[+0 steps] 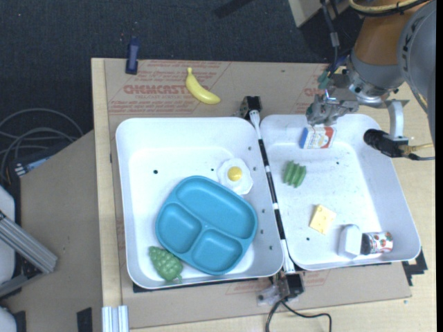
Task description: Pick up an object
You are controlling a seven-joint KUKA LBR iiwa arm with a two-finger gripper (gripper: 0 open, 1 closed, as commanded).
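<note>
Camera view from above puts the claw point(323, 113) over the far edge of the right bin point(387, 185), hanging from the grey arm point(387, 40) with its orange band. Its fingers point down just above a small carton point(317, 138) printed in red, white and blue, which lies on the bin floor near the far wall. Whether the fingers are wide or narrow I cannot tell; nothing is seen gripped between them.

Nearer the middle of the same bin lies a green pod-shaped vegetable point(294, 174), and closer to the front a yellow wedge of cheese point(322, 220). At the front right corner rests a small can point(365, 241) on its side, white at one end with a red and dark label.

A black strip divides the two bins. The left bin point(138, 158) holds a blue divided plate point(205, 224), a fried egg point(235, 174) touching its far rim, and a bumpy green vegetable point(165, 263) at its near left edge.

Outside the bins, on the brown board, a banana point(200, 88) lies behind the left bin, with a small blue object point(132, 54) at the far left corner.
</note>
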